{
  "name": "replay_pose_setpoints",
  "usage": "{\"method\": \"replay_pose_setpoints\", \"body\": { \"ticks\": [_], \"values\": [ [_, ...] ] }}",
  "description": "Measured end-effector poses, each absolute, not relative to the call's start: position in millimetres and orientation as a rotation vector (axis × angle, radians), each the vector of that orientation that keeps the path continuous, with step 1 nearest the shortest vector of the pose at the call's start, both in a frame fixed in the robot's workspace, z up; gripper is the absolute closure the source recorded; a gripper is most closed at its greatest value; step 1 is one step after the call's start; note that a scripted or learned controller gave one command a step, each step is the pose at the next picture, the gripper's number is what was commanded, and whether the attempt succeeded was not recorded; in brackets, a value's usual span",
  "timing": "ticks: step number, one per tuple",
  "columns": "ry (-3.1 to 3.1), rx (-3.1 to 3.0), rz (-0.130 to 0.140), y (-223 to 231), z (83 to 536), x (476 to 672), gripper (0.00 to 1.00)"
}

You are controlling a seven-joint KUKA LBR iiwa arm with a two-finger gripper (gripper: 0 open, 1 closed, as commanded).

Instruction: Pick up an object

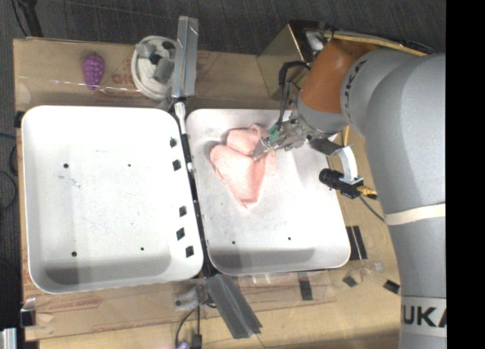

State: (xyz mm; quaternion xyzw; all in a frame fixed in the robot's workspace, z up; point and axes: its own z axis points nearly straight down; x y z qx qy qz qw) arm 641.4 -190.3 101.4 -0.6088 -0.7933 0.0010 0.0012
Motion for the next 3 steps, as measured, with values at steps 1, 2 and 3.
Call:
{"method": "replay_pose_setpoints", "body": {
  "ticks": [1,2,3],
  "values": [
    [-2.636,-1.707,0.002,-132,194,628.0,1.00],
    [-2.657,-1.673,0.003,-151,246,637.0,1.00],
    [-2.659,-1.666,0.006,-150,254,637.5,1.00]
  ]
}}
